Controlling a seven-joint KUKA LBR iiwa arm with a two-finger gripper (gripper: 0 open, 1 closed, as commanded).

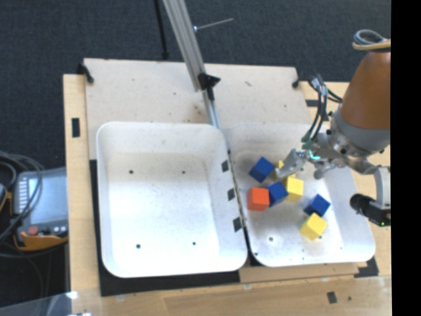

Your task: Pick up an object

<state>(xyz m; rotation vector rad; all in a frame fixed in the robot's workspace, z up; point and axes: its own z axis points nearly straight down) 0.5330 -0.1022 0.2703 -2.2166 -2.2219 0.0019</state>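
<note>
Several small cubes lie in the right bin. A blue cube sits nearest the divider, with an orange cube below it. Beside the orange one are another blue cube and a yellow cube. Further right lie a third blue cube and a second yellow cube. My gripper hangs low over the bin, just above the yellow cube and right of the first blue cube. The wrist partly hides its tip, and I see nothing held in it.
The left bin stands beside the right one, with their rims meeting at the middle. A slanted aluminium pole rises from behind the bins. A control pendant and cables sit off the bench at the far left.
</note>
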